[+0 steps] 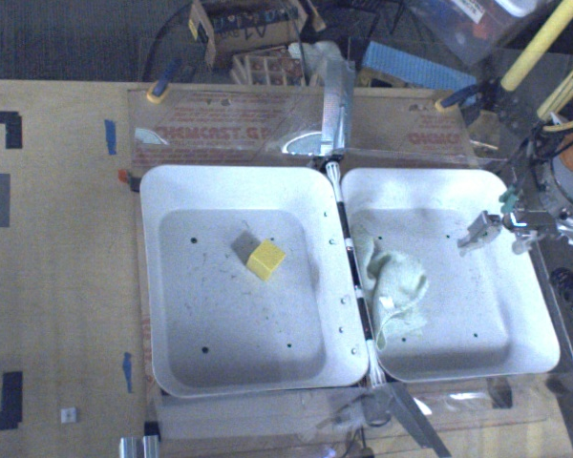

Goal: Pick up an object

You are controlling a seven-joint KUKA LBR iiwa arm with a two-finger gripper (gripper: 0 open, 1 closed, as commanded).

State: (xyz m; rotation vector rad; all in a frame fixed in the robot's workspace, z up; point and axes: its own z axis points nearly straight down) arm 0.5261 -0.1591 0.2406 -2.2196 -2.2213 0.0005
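At the right edge of the right bin (530,284), the gripper (497,225) hangs over the bin's upper right part, and nothing is seen between its fingers. The metal parts are small and blurred, so I cannot tell if the pincer is wide or narrow.

Two things can be picked. A pale green cloth (398,284) lies crumpled in the right bin, near the wall that this bin shares with the left bin (162,284). A yellow block (265,260) sits near the middle of the left bin, well apart from the gripper.

The cloth is the nearer one, so I judge it the natural choice. To do this well, the arm should travel to the left over the cloth, aim at its highest fold and not at its thin edge beside the wall, then go down with the fingers apart. Soft cloth can slip away, so a deep pinch is safer. Too close to the shared wall, a finger may strike the rim.
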